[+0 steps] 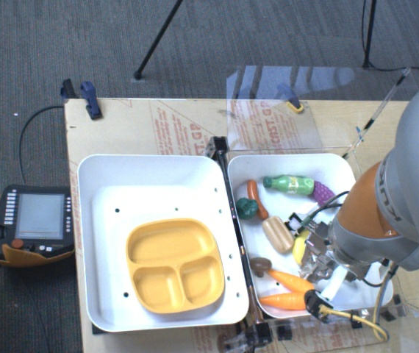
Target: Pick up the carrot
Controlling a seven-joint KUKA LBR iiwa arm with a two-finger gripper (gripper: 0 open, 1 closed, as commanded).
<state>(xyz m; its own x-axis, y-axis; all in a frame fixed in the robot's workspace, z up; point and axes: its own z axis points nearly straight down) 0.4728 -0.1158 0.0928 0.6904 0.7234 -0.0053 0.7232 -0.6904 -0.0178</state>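
Your carrot (292,280) lies in the right bin (342,166), near its front wall, just beside a second orange piece (283,301). Looks like light, rigid, slick plastic; grab mid-body across the width. Gripper (326,279) hovers close; can't tell jaws' state.

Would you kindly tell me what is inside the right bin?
In the right bin: two carrots, a green bottle, grapes, a sausage, a bread roll and a banana. The arm covers the bin's right part.
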